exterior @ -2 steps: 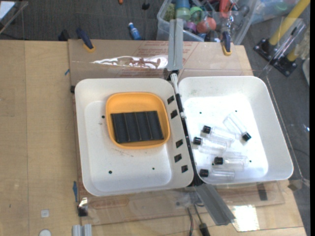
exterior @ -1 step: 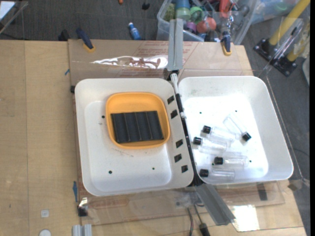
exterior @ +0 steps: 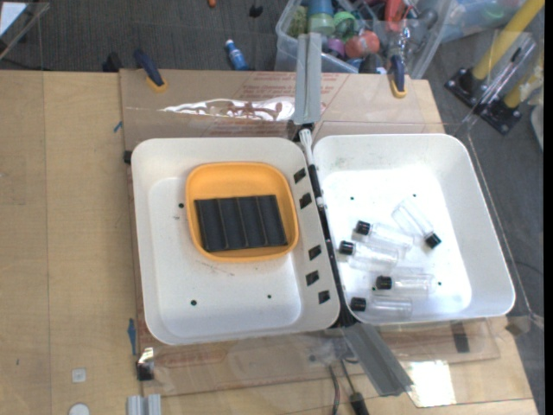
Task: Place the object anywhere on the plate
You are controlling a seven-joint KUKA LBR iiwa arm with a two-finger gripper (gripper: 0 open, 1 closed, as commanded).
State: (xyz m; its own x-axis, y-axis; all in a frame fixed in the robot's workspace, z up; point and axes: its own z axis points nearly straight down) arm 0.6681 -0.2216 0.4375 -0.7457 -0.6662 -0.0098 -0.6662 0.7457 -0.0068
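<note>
Five capped vials (exterior: 384,251) loose in right bin (exterior: 458,171). Plate (exterior: 242,180) in left bin (exterior: 164,258), black ribbed slab (exterior: 240,222) on it. Pincer state: cannot tell. Advice: grip outlying vial mid-body, across axis; release low over slab centre, prevent roll.

All the rig hardware on my feed is fixed: a flat grey metal bar (exterior: 308,76) runs in from 12 o'clock to the seam between the two white bins (exterior: 155,232). A row of small black tabs (exterior: 304,200) lines that seam. At 6 o'clock, a grey angled bracket (exterior: 380,366) sticks out over the tabltop, with thin black cables (exterior: 337,389) just beside it.
</note>
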